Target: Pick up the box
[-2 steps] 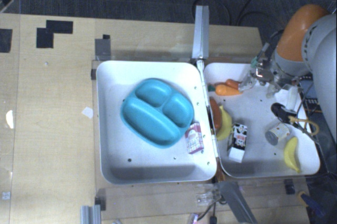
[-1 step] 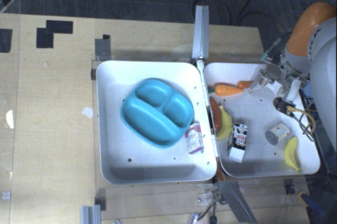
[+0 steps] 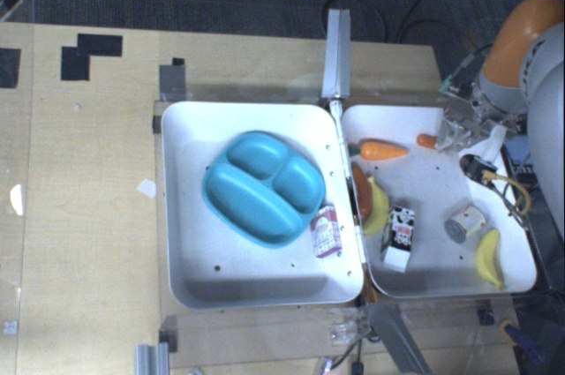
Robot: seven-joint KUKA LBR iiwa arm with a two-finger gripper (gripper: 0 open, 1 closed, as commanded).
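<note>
In the right bin (image 3: 521, 276), the box (image 3: 399, 237) is lying near the front left, well apart from the gripper (image 3: 461, 135) hovering at the far right; whether its jaws are parted cannot be told.

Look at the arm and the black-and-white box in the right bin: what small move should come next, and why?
Probably the claw should travel left and toward the bin's near side, stopping above the box. The claw sits at the far right corner of the right bin, well away from the box, which lies by the left banana, so it should come down from straight above.
</note>
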